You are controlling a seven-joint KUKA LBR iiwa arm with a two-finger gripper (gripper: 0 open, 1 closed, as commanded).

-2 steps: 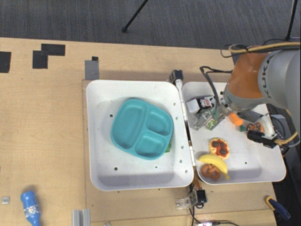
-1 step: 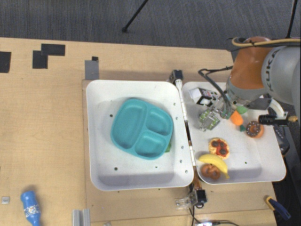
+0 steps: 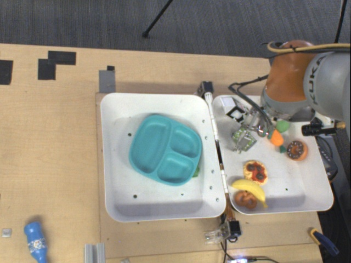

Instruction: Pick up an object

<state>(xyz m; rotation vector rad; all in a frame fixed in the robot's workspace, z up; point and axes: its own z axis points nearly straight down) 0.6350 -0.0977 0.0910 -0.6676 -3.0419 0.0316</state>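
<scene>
Inside the right bin point(image 3: 307, 196), several small toy foods are lying on the white floor: a carrot point(image 3: 277, 137) with green top just beside the arm's wrist, a chocolate doughnut point(image 3: 296, 150) to its right, a small pizza point(image 3: 255, 171) nearer the front, and a banana point(image 3: 249, 189) resting against a brownish round item point(image 3: 245, 200) in the front left corner. None of these is sitting between the fingers. The hand point(image 3: 244, 139) is hanging low over the bin's back left part, pointing toward the divider; whether its fingers are spread or pressed together I cannot tell, since the metal parts are blurring together. The grey arm point(image 3: 329, 86) with its orange band point(image 3: 289, 75) is reaching in from the right. Over in the left bin point(image 3: 115, 163), a teal divided plate point(image 3: 166, 149) is lying tilted near the middle. On the table point(image 3: 49, 147), a blue bottle-like object point(image 3: 36, 241) is lying at the front left corner.
</scene>
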